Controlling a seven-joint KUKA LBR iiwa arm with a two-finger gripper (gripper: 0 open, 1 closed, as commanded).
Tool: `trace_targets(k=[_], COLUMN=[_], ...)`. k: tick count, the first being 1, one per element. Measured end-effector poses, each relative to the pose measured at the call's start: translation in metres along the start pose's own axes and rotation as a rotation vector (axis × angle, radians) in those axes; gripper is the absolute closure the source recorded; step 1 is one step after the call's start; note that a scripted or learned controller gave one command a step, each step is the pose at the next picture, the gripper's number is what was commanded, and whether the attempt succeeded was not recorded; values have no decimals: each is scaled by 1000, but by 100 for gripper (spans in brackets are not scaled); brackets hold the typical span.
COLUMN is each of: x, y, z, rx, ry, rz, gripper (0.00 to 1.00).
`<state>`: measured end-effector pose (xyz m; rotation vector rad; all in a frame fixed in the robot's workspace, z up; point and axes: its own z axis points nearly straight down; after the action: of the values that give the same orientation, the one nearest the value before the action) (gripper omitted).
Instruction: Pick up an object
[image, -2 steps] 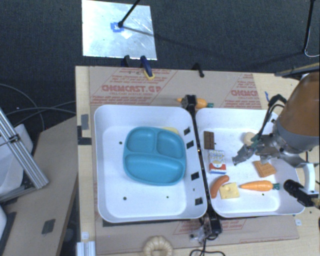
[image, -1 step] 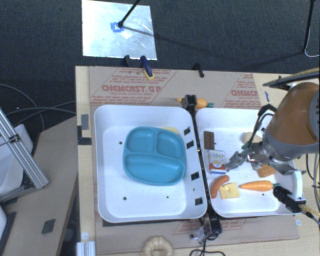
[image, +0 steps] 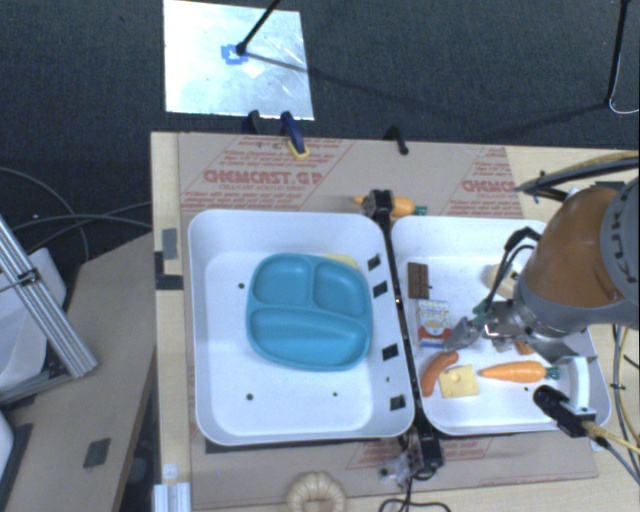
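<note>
I work in a robotics lab, not a home. My table (image: 330, 165) is a board of printed cardboard clamped at its far edge, carrying two white bins (image: 225, 400) fixed side by side. Loose cables (image: 60, 215) trail over dark carpet (image: 80, 90), an aluminium frame (image: 35, 300) stands at one side, and a square of reflective sheet (image: 200, 75) lies on the floor.

Dark carpet floor (image: 80, 90); pale sheet (image: 238, 60), perhaps foil.
</note>
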<state>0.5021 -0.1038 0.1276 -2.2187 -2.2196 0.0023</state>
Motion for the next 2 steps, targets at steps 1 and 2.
trace_targets(k=[1, 2], x=[0, -1], y=[0, 2], z=[45, 32], rx=[-3, -7], ry=[-1, -3], rz=[-1, 0], gripper=[0, 100])
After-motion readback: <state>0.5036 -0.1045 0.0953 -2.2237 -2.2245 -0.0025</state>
